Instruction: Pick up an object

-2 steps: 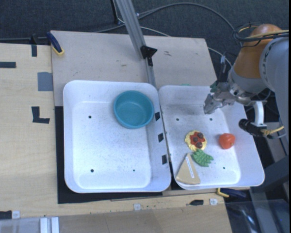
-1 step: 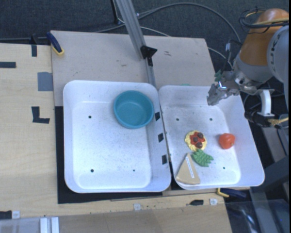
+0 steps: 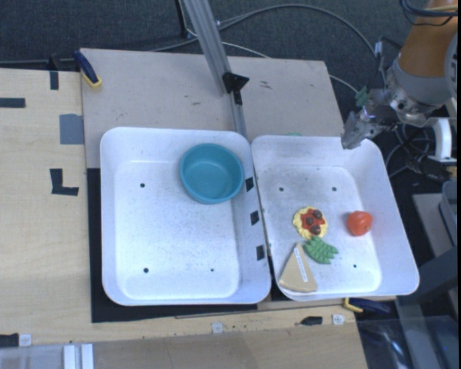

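The grey arm with its orange band comes in from the upper right, and its gripper (image 3: 355,137) hangs over the far right corner of the right shallow white plastic bin (image 3: 396,206), just at the rim. Whether the jaws are wide or narrow cannot be told at this slant; nothing shows between them.

In the right bin, the small round red toy tomato (image 3: 359,223) lies near the right wall, apart from the others. To its left sits a yellow disc-shaped toy with red and dark toppings (image 3: 310,221), with a green leafy toy piece (image 3: 320,250) just below it and a tan wedge-shaped toy slice (image 3: 297,271) touching the bin's near rim. The far half of this bin's floor is bare.

The left shallow white plastic bin (image 3: 138,229) holds a round teal plastic bowl (image 3: 211,173) upright near its far right corner; the remaining floor is open. The two bins meet edge to edge on the pale worktop (image 3: 154,83).
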You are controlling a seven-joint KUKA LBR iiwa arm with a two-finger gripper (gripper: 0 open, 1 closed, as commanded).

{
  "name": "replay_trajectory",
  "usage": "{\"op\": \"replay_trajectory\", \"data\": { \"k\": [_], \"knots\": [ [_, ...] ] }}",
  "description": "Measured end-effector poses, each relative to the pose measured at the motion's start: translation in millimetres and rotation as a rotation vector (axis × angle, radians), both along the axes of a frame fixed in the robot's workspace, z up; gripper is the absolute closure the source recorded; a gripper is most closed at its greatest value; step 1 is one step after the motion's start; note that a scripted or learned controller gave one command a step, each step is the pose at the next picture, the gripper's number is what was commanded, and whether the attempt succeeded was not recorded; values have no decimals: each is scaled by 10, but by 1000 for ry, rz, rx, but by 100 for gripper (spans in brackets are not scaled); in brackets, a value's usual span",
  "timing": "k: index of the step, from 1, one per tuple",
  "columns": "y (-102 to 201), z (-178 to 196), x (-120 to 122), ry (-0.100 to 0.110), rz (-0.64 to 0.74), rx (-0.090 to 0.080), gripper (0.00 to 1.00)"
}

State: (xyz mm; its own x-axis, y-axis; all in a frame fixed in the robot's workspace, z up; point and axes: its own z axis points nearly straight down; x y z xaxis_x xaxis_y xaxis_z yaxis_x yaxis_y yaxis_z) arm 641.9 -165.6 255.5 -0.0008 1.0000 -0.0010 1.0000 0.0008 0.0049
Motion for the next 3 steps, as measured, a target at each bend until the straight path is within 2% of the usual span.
{"op": "replay_trajectory", "data": {
  "k": [1, 2, 3],
  "knots": [
    [571, -124, -87, 6, 4, 2, 100],
    [1013, -79, -208, 5, 3, 2, 100],
    [1523, -204, -280, 6, 4, 2, 100]
  ]
}}
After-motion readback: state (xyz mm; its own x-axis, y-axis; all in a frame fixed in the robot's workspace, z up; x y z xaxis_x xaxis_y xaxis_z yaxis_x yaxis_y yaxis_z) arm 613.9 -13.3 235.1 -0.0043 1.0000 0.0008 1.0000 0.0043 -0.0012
